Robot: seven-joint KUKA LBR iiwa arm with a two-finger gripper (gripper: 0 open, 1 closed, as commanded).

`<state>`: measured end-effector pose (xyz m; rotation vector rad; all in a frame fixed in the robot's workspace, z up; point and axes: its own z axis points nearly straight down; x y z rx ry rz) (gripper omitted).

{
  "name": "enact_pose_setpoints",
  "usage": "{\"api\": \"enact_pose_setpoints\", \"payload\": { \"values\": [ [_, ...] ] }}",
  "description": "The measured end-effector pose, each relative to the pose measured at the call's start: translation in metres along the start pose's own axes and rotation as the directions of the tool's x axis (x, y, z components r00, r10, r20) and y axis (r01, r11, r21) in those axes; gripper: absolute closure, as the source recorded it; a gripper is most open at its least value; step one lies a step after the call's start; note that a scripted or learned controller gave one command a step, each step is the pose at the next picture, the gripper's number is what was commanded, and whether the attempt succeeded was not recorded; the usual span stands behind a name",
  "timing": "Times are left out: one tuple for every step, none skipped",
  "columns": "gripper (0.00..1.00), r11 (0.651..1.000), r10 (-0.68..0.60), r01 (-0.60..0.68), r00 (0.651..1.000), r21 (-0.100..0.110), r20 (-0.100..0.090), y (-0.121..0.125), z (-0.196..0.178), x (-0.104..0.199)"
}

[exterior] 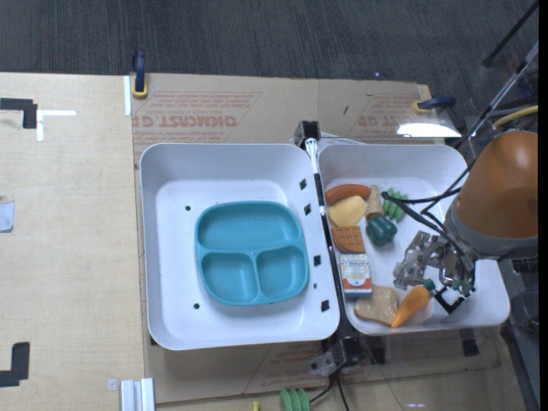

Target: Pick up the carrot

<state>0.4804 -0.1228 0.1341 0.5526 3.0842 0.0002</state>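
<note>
I'm reading mirrored print on the cardboard sheet (pixel 223 114) under the bins, upside down from this angle; it looks like "CHEMCAST GP" with smaller lines beneath that I can't resolve. A second printed patch shows on the cardboard at 1 o'clock, too blurred to read. The small carton (pixel 354 274) in the right bin (pixel 479 311) has a red-and-white face with print, unreadable from here.

The carrot (pixel 412 305) lies in the right bin toward its 6 o'clock edge. Long axis runs from 7 to 1 o'clock. Narrow tip points to 7 o'clock and overlaps the beige piece (pixel 378 302); fat end is up at 1 o'clock, right at the gripper (pixel 432 265).

The gripper sits just above the carrot's fat end, close or touching, I can't say which. Metal parts and cables blur together there, so I cannot tell if the fingers are apart or together, and I don't see the carrot between them. The arm (pixel 503 191) enters from 3 o'clock, orange band on top.

Other items in the right bin: sausage (pixel 348 193), yellow piece (pixel 347 211), waffle-like brown square (pixel 349 239), green vegetable (pixel 383 226).

The left bin (pixel 163 229) holds a teal divided tray (pixel 253 253), three compartments.
</note>
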Motion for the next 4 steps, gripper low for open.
{"api": "enact_pose_setpoints", "payload": {
  "values": [
    [0.0,1.0,0.001,-0.001,1.0,0.0,0.0,0.0,0.0,0.0],
    [0.0,0.967,0.254,-0.254,0.967,0.0,-0.003,-0.03,0.041,-0.01],
    [1.0,0.967,0.255,-0.255,0.967,-0.003,0.001,-0.029,0.032,-0.013],
    [1.0,0.951,0.308,-0.308,0.951,0.002,-0.002,0.04,-0.058,0.015]
  ]
}}
